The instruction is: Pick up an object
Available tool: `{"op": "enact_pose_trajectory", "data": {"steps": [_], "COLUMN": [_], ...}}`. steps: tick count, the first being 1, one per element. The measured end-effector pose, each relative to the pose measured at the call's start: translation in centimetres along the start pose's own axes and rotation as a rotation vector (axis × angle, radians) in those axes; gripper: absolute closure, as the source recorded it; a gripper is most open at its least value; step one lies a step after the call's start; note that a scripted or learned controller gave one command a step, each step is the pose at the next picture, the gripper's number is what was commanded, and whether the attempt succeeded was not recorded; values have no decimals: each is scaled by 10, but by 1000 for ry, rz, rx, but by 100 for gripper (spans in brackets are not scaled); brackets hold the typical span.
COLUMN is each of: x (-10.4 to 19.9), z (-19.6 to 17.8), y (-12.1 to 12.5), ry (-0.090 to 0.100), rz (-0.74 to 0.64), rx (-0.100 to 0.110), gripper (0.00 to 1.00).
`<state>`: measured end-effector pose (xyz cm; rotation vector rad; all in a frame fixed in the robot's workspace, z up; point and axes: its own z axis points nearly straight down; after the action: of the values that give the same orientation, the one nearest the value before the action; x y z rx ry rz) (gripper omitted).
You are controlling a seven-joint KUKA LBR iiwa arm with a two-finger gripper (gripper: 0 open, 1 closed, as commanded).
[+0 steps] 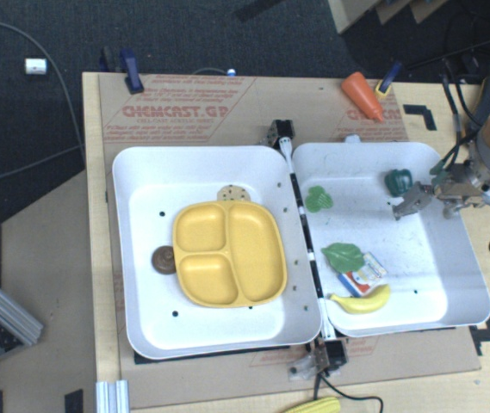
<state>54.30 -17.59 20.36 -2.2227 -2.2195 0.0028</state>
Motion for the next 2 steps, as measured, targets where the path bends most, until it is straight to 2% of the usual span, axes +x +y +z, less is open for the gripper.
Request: {"op": "enact_pose_trajectory", "data": {"steps": [1,2], "x": [-46,-39], "z": [26,121], "y": [106,124], "ry": [-1,19], "rz": [-2,-7], "rx": [-2,9], "gripper": [0,0]}}
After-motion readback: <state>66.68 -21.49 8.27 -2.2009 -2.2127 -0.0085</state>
